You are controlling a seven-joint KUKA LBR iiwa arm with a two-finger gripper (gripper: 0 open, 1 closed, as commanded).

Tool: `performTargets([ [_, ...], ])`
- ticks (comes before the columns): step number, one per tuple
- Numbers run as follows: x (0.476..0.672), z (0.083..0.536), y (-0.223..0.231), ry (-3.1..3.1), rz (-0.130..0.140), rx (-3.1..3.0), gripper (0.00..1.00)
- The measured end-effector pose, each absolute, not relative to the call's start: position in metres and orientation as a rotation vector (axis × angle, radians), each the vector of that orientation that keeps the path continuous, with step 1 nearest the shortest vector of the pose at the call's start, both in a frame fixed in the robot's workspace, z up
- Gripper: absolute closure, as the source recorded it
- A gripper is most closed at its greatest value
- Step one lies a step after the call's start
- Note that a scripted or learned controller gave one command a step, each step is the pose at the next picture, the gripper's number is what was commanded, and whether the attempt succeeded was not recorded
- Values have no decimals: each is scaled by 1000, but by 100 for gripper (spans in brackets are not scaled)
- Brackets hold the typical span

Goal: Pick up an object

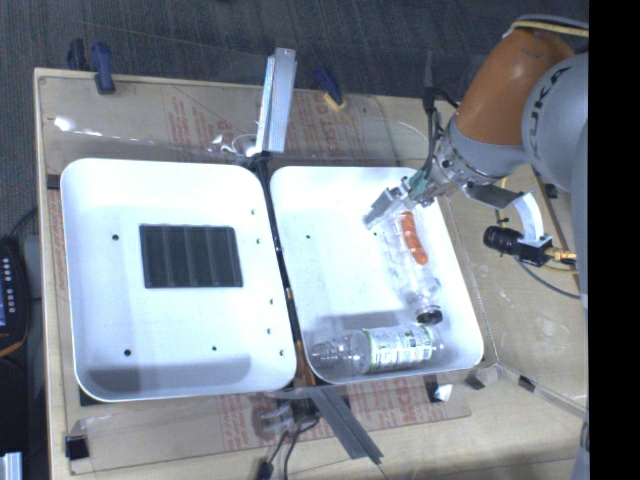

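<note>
Pincer hovers low over the orange-filled clear bottle in the right bin; cannot tell its opening; nothing lifted yet

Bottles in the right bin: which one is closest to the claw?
The clear bottle with the orange piece inside, lying right under the claw. The other, the bottle with the green label, lies along the bin's near edge, farther away.

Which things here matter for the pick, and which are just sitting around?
For the job:
- end effector
- clear plastic bottle with orange inside
- clear plastic bottle with printed label
- right white bin

Lying about:
- dark ribbed rectangular panel
- left white bin
- blue clamps
</note>
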State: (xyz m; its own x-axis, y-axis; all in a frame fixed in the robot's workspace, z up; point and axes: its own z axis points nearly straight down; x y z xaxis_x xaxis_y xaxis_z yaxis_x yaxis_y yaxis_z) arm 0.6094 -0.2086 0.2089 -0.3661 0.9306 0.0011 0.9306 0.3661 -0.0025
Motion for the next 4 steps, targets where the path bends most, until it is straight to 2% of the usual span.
performTargets([
  [1, 611, 210, -210, -2614, 1, -1746, 0],
  [2, 633, 177, -209, -2652, 1, -1687, 0],
  [3, 613, 202, -209, -2674, 2, -1646, 0],
  [4, 624, 192, -209, -2689, 1, -1628, 0],
])
